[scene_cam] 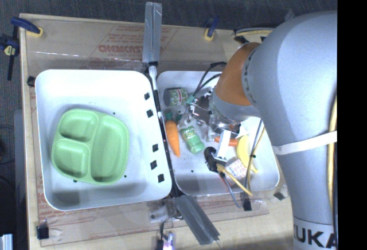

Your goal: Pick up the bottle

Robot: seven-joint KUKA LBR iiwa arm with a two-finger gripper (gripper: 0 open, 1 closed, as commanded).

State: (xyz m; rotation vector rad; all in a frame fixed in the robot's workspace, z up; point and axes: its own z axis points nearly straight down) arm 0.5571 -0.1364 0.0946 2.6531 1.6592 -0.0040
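Note:
A small green bottle [192, 140] lies on its side in the right bin [195, 184], just right of an orange carrot [172, 137]. The grey arm with its orange band [232, 79] reaches into this bin from the right. My gripper [198, 112] hangs low over the bin's middle, just beyond the bottle's far end and close to it. The dark gripper parts and cables blur together there. I see nothing held in it.
A small can [175, 96] lies at the right bin's far left. A banana [244, 151], a white-and-orange item [231, 140] and a packet [237, 170] crowd the near right. The left bin [43, 85] holds a green divided plate [90, 145].

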